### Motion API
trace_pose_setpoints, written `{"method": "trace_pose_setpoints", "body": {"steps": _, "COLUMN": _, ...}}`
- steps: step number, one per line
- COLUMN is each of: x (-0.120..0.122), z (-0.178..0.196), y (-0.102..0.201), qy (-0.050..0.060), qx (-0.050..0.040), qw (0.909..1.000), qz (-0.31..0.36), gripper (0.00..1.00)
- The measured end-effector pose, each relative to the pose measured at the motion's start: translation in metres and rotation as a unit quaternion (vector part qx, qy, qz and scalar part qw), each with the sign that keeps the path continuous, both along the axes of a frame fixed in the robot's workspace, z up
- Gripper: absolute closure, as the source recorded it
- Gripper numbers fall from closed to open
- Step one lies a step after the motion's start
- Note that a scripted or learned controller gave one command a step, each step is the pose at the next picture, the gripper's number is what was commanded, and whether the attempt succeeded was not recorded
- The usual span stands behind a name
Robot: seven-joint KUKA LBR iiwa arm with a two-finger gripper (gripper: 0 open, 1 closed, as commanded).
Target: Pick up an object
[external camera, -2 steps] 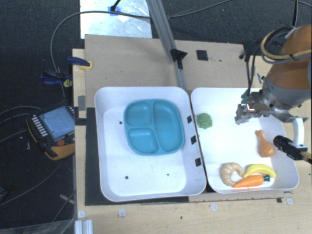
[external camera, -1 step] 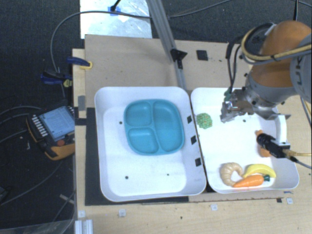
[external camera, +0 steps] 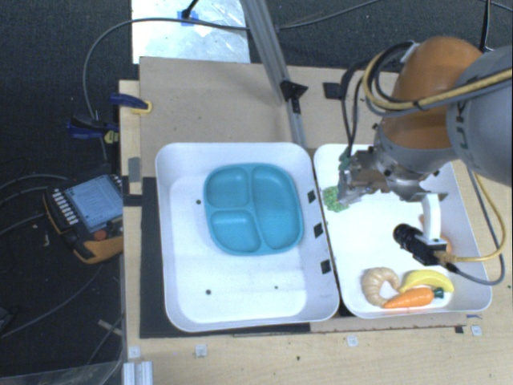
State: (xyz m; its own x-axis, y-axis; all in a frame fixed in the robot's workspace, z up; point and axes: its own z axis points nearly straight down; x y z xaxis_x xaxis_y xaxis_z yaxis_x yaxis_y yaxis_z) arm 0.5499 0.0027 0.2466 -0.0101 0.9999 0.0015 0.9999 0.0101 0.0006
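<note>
The gripper is hovering in the right bin, at that bin's 10 o'clock corner, just above a green object lying beside the wall; I cannot tell its state, since the wrist is hiding it. Risk, as judged: with the object sitting this close to the wall, a finger may be catching the rim or nudging the object aside. A croissant, banana and carrot are clustering at 6 o'clock. The left bin is carrying a blue divided plate. Cardboard is covering the bench.
</note>
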Motion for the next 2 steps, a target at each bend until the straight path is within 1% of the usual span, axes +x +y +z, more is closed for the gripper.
{"method": "trace_pose_setpoints", "body": {"steps": 1, "x": -0.004, "z": 0.000, "y": 0.052, "qy": 0.000, "qx": 0.0005, "qw": 1.0000, "qz": 0.000, "gripper": 1.00}}
{"method": "trace_pose_setpoints", "body": {"steps": 2, "x": -0.005, "z": -0.016, "y": 0.101, "qy": 0.000, "qx": -0.0003, "qw": 1.0000, "qz": -0.001, "gripper": 1.00}}
